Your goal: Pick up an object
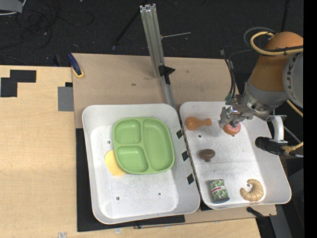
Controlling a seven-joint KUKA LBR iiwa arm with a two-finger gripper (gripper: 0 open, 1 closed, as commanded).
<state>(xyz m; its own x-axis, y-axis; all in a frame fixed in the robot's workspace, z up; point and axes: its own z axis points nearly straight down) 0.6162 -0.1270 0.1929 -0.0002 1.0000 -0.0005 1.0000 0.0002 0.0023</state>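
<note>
Two bins, one pincer over the right bin

You had the pincer [232, 119] at the right bin's [277, 192] far end, directly above a small red-pink object [232, 129] touching its tips; whether it was gripped, or how wide the pincer stood, you could not tell. Orange drumstick-shaped piece [197, 123] lay just beside, leftward, long axis left-right. Brown mushroom [207, 154], green can [218, 190] and croissant [252, 190] sat nearer the camera.

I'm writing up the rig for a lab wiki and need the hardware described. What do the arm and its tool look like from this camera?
The arm is bulky and rounded, grey, with a wide orange band above the wrist. A yellow-and-black cable loops near its top, and thin dark cables run down beside the wrist. The tool is a small metallic grey assembly, compact and blocky. I can make out no markings.
</note>
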